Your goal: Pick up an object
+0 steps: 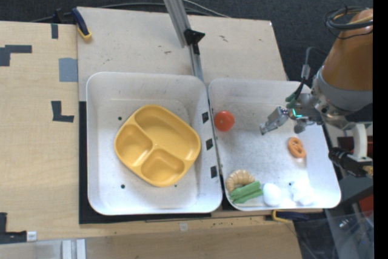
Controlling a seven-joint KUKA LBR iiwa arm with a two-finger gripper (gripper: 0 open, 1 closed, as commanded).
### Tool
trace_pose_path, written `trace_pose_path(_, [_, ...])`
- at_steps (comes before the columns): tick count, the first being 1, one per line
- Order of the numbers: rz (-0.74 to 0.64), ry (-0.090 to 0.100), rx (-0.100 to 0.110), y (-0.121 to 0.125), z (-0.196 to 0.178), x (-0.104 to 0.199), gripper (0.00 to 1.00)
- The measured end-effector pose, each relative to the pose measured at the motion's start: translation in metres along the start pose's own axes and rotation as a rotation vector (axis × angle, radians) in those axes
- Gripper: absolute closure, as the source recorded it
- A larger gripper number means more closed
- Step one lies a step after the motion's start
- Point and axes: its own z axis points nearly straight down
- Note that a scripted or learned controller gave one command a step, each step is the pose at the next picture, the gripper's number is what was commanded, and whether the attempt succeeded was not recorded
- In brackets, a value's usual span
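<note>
Gripper (280, 122) hovering w/ fingers slightly parted, holding nothing, over right bin (254, 91) btwn red tomato (224, 121) & orange pretzel (296, 147).

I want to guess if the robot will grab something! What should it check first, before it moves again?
1. Things to grab in the right bin: ok. There is a tomato, an orange pretzel, a croissant, a green pod and white pieces.
2. Gripper over that bin: ok, it hangs between the tomato and the pretzel.
3. Holding anything: cannot tell.
4. Space around the tomato: ok, it lies alone near the bin's left wall.
5. Space around the croissant: not ok, the green pod touches it.
6. Yellow tray out of the way: ok, it sits in the left bin.
</note>
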Motion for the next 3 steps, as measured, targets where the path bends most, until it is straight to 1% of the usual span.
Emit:
trace_pose_path(1, [0.002,0.000,0.007,-0.004,0.064,0.002,0.00])
trace_pose_path(2, [0.002,0.000,0.007,-0.004,0.127,-0.003,0.00])
trace_pose_path(3, [0.002,-0.002,-0.001,-0.004,0.165,-0.003,0.00])
